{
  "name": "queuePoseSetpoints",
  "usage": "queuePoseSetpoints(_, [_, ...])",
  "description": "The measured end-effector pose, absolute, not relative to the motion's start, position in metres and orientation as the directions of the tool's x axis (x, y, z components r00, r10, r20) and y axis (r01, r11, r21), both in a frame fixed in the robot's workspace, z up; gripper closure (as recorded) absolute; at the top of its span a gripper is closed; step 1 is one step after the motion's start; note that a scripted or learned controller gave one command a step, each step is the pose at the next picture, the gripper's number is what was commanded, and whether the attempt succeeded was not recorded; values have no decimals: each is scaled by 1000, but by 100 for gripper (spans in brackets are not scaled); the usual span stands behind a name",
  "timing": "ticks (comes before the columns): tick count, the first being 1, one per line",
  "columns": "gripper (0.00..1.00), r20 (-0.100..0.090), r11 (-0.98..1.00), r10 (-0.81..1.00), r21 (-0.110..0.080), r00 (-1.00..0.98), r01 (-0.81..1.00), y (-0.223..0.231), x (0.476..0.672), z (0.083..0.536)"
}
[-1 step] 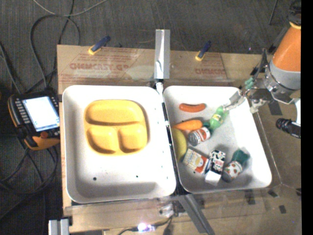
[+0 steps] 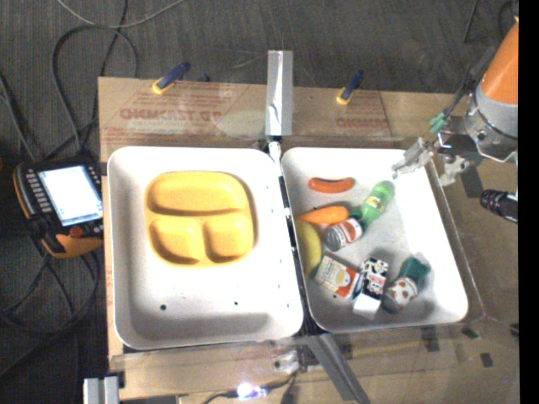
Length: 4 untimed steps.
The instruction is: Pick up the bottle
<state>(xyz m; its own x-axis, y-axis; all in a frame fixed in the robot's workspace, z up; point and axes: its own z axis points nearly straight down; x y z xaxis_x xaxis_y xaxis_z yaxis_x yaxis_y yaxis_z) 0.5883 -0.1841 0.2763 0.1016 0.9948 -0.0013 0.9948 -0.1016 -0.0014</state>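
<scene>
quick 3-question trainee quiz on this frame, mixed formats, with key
1. True or false: the green plastic bottle lies in the right white bin.
2. What sits in the left white bin? A) yellow compartment tray B) orange carrot C) red sausage
3. Fill in: the end effector hovers over the right bin's ____ right corner.

Key: 1 true; 2 A; 3 far (upper).

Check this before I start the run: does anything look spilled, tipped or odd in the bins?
Nothing spilled. The green bottle lies on its side in the right bin, beside a tipped can. The yellow tray sits flat in the left bin.
</scene>
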Motion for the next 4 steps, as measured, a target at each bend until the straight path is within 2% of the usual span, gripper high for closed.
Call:
queuePoseSetpoints(1, [0, -1, -118, 993, -2, 118, 993, -189, 613, 98])
queuePoseSetpoints(2, [100, -1, -117, 993, -4, 117, 993, -188, 613, 106])
queuePoseSetpoints(3, [100, -10, 331, 944, 8, -331, 944, -164, 633, 93])
queuePoseSetpoints(4, [100, -1, 275, 961, 0, -275, 961, -78, 653, 219])
